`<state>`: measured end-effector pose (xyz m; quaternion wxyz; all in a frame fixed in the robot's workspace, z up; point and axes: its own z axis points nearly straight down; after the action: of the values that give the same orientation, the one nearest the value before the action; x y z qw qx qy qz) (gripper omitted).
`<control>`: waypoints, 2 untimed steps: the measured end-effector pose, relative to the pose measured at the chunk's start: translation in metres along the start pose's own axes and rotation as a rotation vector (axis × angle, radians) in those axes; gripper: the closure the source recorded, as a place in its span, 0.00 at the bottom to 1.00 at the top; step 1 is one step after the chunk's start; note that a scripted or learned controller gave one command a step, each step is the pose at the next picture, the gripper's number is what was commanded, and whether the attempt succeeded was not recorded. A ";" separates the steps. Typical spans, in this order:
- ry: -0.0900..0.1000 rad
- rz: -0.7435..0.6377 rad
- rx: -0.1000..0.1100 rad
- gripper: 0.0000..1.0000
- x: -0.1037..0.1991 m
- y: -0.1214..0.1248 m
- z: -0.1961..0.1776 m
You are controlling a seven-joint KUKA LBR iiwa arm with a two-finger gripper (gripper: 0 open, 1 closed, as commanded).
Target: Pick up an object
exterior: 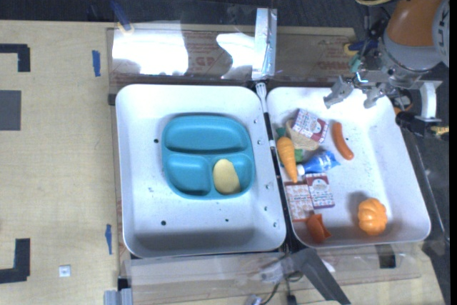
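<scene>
The claw (353, 93), fingers spread and empty, hangs over the right bin's (410, 168) far edge, with the sausage (342, 140) nearest, just below it, lying lengthwise toward the near side

Legible text: none. Printed red-and-white cartons (309, 125) at centre right of the frame and two more (308, 195) below them in the right bin (407, 175) carry label graphics, too small and blurred to read. Cardboard strip (314, 53) at upper centre bears faint reddish print, unreadable
</scene>
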<state>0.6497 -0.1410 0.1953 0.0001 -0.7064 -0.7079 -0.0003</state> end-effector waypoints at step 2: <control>-0.003 0.091 -0.033 0.00 0.011 -0.006 0.093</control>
<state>0.6438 -0.1302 0.1021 -0.0122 -0.7378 -0.6748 -0.0109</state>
